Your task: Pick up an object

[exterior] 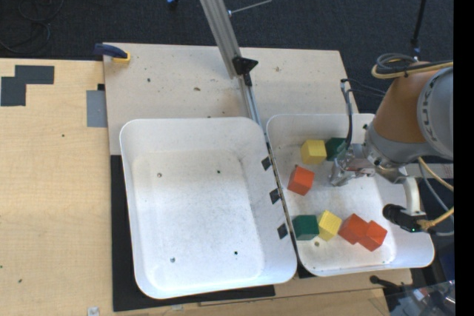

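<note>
Item: claw [342,172], metallic, two-fingered, carried on a grey arm with an orange band [404,115] above the wrist. It is seen lowered into the right-hand shallow white plastic bin [415,251], in the upper middle part of that bin. Whether it is spread or closed cannot be told; the tips are small and blurred against the bin floor. No object is seen gripped in it.

Item: dark green block [337,146], partly hidden, lying just beside the claw at its upper left edge; contact cannot be confirmed.

Item: yellow cube [313,151], lying near the claw, to its left, touching or nearly touching the dark green block.

Item: orange-red cube [300,180], lying left of the claw and below the yellow cube, close to the bin's left wall.

Item: second green cube [305,226], lying at the lower left of the same bin.

Item: second yellow cube [329,224], tilted, just beside the green one on its right.

Item: red block [364,231], larger than the cubes, lying just right of that yellow cube.

Item: left-hand shallow white plastic bin [141,159], set alongside the right one on the pale wooden surface [170,81].

Item: slanted grey metal rail [218,15], crossing the surface above the bins.
</note>
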Controlling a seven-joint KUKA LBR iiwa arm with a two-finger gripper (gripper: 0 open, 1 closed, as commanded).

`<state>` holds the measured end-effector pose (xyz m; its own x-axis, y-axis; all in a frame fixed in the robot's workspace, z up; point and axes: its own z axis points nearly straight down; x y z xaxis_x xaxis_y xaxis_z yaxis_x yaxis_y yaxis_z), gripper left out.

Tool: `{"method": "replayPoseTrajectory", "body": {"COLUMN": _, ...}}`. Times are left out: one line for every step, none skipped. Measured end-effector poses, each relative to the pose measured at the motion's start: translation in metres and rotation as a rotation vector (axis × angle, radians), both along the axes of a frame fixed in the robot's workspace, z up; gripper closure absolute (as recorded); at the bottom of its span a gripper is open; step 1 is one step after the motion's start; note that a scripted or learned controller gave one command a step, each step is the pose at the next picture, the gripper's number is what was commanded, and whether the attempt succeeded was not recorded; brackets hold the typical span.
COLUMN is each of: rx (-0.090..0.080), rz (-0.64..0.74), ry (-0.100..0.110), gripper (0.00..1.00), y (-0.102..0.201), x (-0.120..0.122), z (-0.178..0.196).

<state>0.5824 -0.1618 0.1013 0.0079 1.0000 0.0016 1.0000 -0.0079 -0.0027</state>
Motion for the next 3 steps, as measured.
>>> {"method": "replayPoseTrajectory", "body": {"rx": -0.001, "rz": 0.009, "ry": -0.004, "gripper": 1.00, "y": 0.006, "x": 0.002, "z": 0.045}}
{"method": "replayPoseTrajectory", "body": {"rx": -0.002, "rz": 0.010, "ry": -0.005, "gripper": 1.00, "y": 0.015, "x": 0.006, "z": 0.094}}
{"method": "replayPoseTrajectory", "body": {"rx": -0.002, "rz": 0.011, "ry": -0.006, "gripper": 1.00, "y": 0.025, "x": 0.010, "z": 0.147}}
